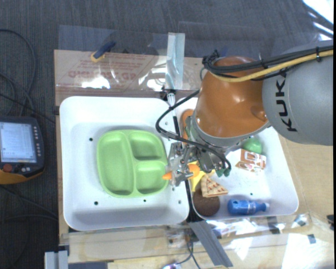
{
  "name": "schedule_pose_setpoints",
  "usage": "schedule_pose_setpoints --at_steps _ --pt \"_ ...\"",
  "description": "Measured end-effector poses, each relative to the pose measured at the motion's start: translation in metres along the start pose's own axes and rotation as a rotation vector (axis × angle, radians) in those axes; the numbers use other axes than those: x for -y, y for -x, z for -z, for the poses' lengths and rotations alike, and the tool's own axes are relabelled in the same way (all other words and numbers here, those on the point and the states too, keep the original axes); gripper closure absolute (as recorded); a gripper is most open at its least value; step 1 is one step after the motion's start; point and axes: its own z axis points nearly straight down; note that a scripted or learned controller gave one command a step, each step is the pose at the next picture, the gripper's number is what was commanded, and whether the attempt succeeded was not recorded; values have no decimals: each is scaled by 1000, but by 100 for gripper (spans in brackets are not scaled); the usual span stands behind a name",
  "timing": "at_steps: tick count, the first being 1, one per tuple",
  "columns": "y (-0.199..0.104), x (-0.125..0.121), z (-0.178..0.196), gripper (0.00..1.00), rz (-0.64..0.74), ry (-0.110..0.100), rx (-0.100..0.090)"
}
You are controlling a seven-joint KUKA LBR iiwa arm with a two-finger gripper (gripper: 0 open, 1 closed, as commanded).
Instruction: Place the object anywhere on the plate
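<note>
plate (129,162): glossy green, three compartments | jaws (179,170): metallic

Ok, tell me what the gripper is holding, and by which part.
The gripper sits over the divide between the bins, at the green plate's right edge. A small orange object shows at its tip, but whether it is gripped, or where, cannot be told.

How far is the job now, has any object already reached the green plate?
Done: nothing lies on the green three-compartment plastic plate yet. In hand: the claw hangs over the divide between the two white bins, beside the plate's right rim, with a small orange piece at its tip; whether it grips that piece cannot be told. Left: bringing an object over the plate and releasing it. A blue bottle and a waffle-patterned wedge wait in the right bin.
</note>
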Motion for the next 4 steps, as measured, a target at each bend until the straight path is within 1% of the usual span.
schedule_pose_setpoints --at_steps 1,2,3,4 --pt "70 -56 161 100 78 -1 16" --pt "69 -55 157 0 77 -1 6" --pt "35 -45 78 0 11 -1 -2" --pt "37 -45 90 100 11 -1 7"
